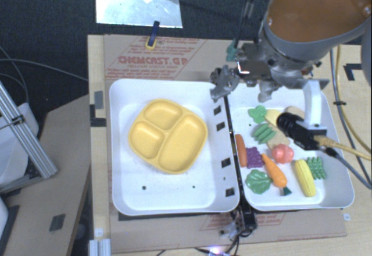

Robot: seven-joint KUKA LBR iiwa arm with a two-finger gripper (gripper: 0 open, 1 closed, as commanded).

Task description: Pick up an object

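Bench (61, 132), two white bins. Left bin (125, 191): yellow divided plate (165, 135). Right bin (338, 191): toy vegetables (274, 170) crowded, easy picking. Gripper (241, 83) over its 12 o'clock, maybe lining up; spread or pressed together, cannot tell.

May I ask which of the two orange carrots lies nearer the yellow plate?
The carrot against the right bin's left wall, beside the purple grapes; the other carrot lies mid-bin by the corn.
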